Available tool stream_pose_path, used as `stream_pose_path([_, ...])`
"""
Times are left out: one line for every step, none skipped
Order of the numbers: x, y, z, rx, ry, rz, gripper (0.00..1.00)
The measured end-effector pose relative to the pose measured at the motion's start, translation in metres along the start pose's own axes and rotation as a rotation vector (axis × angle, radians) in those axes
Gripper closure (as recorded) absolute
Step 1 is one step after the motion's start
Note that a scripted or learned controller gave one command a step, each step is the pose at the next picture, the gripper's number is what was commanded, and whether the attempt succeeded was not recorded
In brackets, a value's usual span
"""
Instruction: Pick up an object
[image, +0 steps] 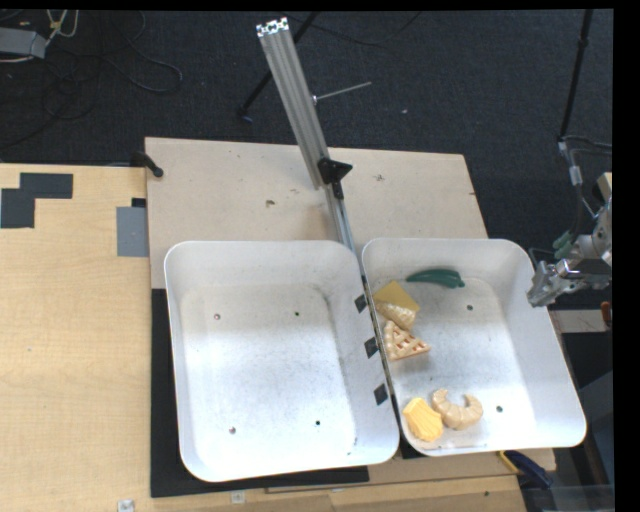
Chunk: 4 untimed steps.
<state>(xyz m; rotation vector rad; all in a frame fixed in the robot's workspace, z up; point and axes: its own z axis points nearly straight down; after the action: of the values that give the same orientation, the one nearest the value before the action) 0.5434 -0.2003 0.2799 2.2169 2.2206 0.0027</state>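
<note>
End effector (560, 275) sits just outside right bin (520, 345) rim — grip state can't tell. Inside: green piece (436, 277), yellow block (395, 297), waffle (405, 345), croissant (457, 408).

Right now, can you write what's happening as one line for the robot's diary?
phase: pre-reach | gripper: beside right bin, outside rim | right bin: green piece, waffle, yellow block | lifted: nothing
</note>
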Motion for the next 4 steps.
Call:
stream_pose_path([0.049,0.006,0.0,0.006,0.004,-0.002,1.0])
stream_pose_path([0.098,-0.004,0.001,0.008,0.004,-0.003,1.0])
stream_pose_path([0.144,-0.005,0.019,0.009,0.004,-0.002,1.0])
stream_pose_path([0.199,-0.013,0.017,0.009,0.004,-0.003,1.0])
